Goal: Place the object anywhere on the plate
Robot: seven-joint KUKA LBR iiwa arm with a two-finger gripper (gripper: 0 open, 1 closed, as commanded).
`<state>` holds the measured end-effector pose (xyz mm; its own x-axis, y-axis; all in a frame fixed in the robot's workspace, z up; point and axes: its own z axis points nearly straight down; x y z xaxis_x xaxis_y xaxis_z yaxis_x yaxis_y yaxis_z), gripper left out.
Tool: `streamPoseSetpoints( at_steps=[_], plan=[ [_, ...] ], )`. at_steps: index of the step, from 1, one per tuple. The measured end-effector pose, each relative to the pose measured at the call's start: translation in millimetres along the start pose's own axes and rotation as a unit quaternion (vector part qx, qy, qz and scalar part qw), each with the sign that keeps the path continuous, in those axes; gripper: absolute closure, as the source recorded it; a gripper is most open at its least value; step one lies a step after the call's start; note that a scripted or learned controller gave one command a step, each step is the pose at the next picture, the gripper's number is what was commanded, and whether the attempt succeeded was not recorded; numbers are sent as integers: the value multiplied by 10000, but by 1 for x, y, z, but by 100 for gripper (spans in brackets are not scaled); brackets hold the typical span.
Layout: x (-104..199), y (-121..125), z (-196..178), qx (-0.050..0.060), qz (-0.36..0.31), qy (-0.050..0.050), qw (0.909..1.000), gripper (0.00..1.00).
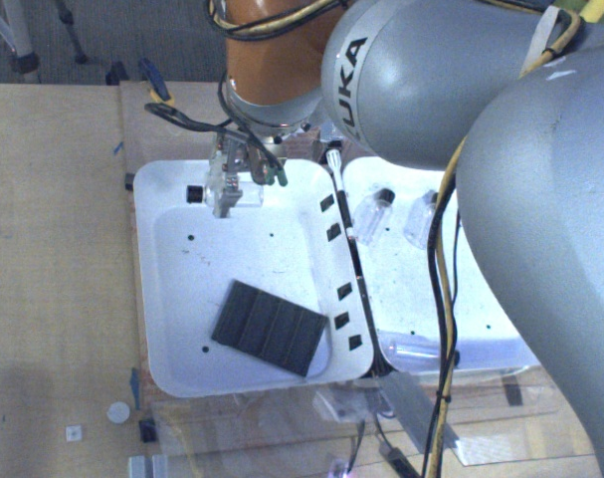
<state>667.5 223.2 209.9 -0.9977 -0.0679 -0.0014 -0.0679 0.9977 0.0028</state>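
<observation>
A dark grey ribbed rectangular plate (269, 328) lies flat in the front half of the left bin (172, 366). My gripper (227, 189) hangs over the far left corner of that bin, well apart from the plate and above the bin floor. In the right bin (481, 317) lie clear plastic objects: a small bottle with a dark cap (370, 214), another clear piece (421, 219) beside it, and a clear tube (418, 348) near the front edge. Nothing is visible under the gripper on the bin floor.
A divider with black clips (343, 267) runs between the two bins. The big grey arm covers much of the right bin. Small loose bits (117, 411) lie on the bench in front of the left bin.
</observation>
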Motion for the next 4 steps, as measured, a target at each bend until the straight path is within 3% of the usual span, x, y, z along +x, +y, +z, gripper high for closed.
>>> streamPoseSetpoints(
  at_steps=[1, 2, 3, 4],
  plan=[
    [-1, 0, -38, -6, -29, -28, 10000, 100],
    [0, 3, -48, -1, -4003, -37, 9164, 100],
    [1, -2, -59, 1, -4224, -39, 9064, 100],
    [1, -7, -12, -5, -4060, -1, 9139, 100]
  ],
)
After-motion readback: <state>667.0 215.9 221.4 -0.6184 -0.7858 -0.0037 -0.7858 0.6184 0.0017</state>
